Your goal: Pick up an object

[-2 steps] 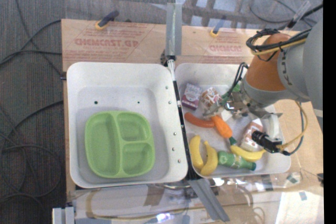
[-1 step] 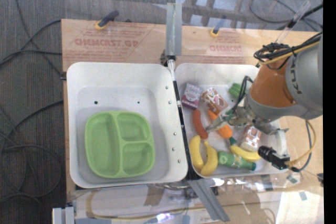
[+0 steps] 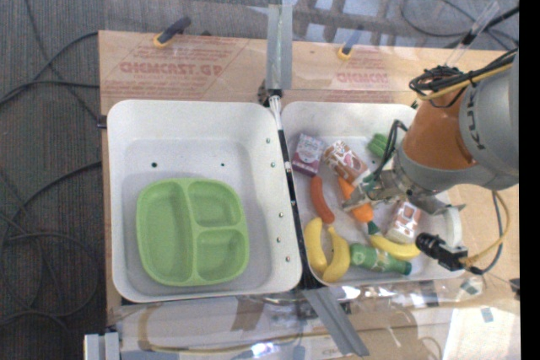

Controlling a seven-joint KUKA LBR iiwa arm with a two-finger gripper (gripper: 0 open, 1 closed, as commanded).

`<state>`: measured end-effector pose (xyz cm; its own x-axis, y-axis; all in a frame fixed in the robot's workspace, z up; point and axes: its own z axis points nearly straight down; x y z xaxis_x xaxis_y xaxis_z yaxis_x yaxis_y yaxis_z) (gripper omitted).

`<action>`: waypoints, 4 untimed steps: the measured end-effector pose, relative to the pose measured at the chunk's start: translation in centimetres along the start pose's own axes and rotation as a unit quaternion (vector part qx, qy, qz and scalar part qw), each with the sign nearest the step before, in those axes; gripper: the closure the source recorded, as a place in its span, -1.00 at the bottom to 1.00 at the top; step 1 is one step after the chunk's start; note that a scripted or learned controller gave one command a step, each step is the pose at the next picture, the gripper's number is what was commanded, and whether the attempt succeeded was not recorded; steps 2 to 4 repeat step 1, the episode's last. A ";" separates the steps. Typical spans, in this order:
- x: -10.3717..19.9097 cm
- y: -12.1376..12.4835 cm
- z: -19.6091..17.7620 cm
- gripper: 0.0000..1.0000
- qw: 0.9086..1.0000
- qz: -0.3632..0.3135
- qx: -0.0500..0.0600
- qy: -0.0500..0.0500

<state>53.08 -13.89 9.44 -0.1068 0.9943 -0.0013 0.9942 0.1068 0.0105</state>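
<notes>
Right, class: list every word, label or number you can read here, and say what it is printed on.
Red print on the board behind the left bin: mirrored and blurred, unreadable.
Red print on the board behind the right bin: too small to read.
Snack packets: labels blurred, unreadable.

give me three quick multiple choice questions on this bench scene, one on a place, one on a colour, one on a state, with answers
1. Where does the green plastic divided tray lie?
A. in the left white bin
B. in the right white bin
C. on the cardboard

2. What colour is the band above the arm's wrist?
A. blue
B. orange
C. white

3. How many compartments of the divided tray hold something?
A. all three
B. one
C. none

Answers: 1 A, the tray rests on the left bin's floor. 2 B, the orange band sits above the gripper. 3 C, all three compartments show bare green plastic.
</notes>
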 end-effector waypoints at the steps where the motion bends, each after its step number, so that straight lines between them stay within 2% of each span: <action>1: 7.7 4.8 -10.6 1.00 0.999 -0.036 0.008 0.001; 4: 7.7 4.8 -10.6 1.00 0.999 -0.036 0.008 0.001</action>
